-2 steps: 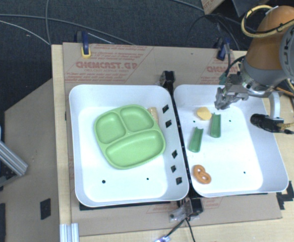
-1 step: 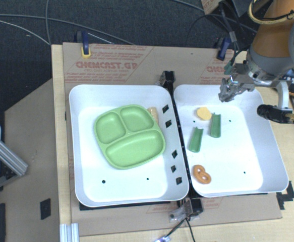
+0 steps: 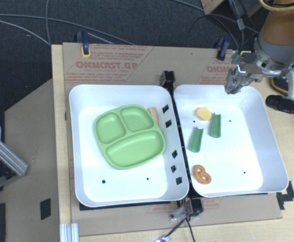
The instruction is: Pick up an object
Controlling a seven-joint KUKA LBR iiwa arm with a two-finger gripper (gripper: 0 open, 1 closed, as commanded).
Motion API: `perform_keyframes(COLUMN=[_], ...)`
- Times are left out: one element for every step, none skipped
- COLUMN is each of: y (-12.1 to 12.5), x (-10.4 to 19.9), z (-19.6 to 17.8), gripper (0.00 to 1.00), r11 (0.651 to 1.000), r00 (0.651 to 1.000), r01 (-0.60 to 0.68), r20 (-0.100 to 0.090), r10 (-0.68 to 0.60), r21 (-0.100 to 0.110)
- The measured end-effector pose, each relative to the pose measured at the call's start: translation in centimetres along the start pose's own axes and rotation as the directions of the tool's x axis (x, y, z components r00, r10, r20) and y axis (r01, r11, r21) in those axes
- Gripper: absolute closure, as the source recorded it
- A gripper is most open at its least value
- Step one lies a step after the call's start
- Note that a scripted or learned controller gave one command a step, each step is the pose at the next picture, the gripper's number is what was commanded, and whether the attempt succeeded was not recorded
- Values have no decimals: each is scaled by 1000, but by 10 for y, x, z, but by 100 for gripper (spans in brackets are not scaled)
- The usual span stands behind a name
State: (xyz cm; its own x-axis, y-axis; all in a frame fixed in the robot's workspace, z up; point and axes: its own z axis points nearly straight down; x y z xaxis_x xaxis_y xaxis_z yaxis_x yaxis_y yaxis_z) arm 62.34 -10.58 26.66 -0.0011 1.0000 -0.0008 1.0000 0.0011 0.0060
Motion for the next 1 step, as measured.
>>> perform_keyframes(y=[-11], x=[60], z=[4], gripper=[100], r11=[1000], r00=[1000], r01=[4], r20=[-2], r10=[-4], r21=[9])
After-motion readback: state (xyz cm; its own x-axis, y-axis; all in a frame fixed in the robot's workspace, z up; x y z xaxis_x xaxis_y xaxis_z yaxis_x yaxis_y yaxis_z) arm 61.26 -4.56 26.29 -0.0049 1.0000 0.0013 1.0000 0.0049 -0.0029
